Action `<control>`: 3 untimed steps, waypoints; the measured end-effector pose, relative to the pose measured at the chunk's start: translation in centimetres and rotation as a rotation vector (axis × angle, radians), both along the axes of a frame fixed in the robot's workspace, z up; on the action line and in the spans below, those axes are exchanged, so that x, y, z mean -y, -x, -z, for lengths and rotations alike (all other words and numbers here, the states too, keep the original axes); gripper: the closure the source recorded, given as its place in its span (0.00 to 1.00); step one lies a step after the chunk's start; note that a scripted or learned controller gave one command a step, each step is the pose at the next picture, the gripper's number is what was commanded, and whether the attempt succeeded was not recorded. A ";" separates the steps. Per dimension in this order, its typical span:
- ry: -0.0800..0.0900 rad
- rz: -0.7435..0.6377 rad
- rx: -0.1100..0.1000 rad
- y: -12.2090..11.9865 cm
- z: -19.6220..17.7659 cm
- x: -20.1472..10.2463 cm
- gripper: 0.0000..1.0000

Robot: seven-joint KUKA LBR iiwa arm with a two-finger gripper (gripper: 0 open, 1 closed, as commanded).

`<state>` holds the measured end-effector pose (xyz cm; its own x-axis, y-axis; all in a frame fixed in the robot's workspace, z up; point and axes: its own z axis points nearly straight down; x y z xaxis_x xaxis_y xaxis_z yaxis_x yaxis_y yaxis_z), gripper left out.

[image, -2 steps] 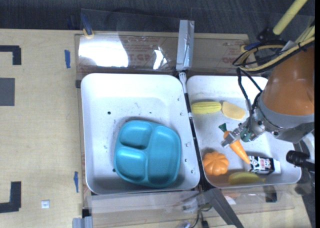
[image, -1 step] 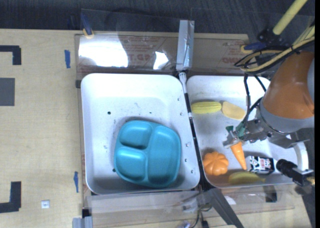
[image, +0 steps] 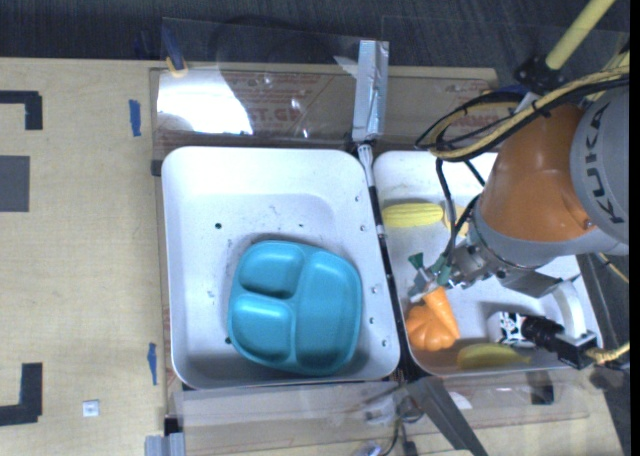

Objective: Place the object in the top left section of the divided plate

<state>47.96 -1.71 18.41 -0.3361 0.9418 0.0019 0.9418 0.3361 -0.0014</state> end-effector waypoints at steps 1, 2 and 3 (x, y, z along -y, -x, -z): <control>0.003 0.345 0.002 0.0 0.1 1.2 1.00; 0.000 0.615 0.007 -0.2 9.7 8.6 1.00; 0.000 0.769 0.009 -0.2 9.7 8.1 1.00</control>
